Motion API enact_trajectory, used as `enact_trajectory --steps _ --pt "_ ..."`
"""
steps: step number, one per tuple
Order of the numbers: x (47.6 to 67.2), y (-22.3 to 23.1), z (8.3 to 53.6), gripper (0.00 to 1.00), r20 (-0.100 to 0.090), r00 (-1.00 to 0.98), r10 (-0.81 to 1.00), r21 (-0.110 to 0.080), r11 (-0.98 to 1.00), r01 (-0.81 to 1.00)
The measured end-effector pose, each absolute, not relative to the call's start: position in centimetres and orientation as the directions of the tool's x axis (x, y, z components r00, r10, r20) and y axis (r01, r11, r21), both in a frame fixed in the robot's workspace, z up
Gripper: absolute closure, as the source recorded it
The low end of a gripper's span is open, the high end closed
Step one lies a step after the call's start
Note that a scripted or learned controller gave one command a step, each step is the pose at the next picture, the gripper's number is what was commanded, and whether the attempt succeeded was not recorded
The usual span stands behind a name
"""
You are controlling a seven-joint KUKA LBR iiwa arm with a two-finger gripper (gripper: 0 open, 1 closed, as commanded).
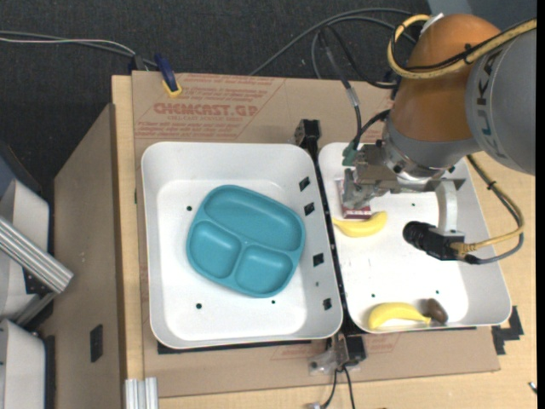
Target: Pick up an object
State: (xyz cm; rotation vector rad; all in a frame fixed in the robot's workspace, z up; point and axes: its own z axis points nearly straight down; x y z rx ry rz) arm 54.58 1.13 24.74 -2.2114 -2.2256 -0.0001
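Tool (361,201) low in right bin (485,296), just above a banana (361,225); grip state unclear. Second banana (398,316) lower right.

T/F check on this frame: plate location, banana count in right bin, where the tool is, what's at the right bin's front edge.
1. The teal divided plate lies in the left bin. True.
2. The right bin holds three bananas. False: two, one banana below the tool and a second banana at the front edge.
3. The tool is over the left bin. False: it is over the right bin's rear left.
4. A blue clip sits on the cardboard. True.
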Motion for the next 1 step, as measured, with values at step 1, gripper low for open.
enact_trajectory --steps 1 --pt "52.94 6.45 22.64 1.00 0.003 -0.006 1.000 -0.006 0.006 1.000"
